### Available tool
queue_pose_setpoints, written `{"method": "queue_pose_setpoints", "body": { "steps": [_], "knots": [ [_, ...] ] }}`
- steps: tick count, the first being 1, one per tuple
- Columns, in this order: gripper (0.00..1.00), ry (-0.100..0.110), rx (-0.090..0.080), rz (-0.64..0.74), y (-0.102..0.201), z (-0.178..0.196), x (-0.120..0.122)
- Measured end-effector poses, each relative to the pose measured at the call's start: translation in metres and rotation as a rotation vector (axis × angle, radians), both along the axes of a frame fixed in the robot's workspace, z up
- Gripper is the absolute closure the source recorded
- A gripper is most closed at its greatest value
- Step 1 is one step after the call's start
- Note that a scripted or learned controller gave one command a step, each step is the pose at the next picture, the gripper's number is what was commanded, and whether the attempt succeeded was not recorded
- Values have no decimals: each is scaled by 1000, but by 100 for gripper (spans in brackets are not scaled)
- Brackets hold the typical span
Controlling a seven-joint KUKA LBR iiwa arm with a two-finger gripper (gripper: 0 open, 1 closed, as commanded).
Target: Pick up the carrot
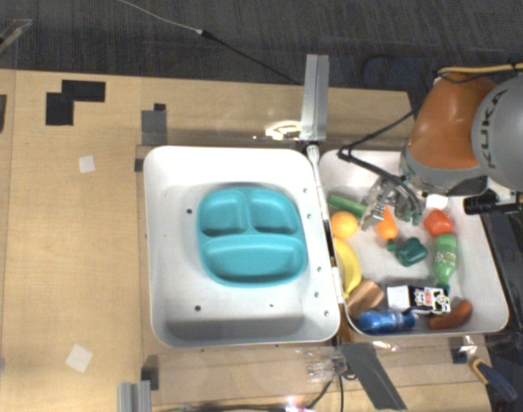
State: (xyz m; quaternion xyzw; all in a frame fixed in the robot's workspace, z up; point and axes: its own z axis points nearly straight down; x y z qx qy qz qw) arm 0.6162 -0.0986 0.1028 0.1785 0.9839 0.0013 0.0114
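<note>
In right white bin [499, 303], end effector [390, 206] over small orange carrot [387, 226], finger state unclear; centre over carrot, avoid dark green pepper [410, 251].

No lettering legible anywhere here. The small carton [430, 299] at the front of the right bin [493, 307] carries a black-and-white printed pattern, but its markings are too small and blurred to read.

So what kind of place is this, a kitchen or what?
Probably a robot lab bench, not a kitchen: a grey arm reaches over two white bins, one holding toy food like a carrot and banana, the other a teal tray.
</note>
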Motion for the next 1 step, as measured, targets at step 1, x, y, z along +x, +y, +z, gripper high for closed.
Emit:
{"method": "queue_pose_setpoints", "body": {
  "steps": [1],
  "knots": [
    [100, 9, 2, -45, 12, 51, -32]
  ]
}}
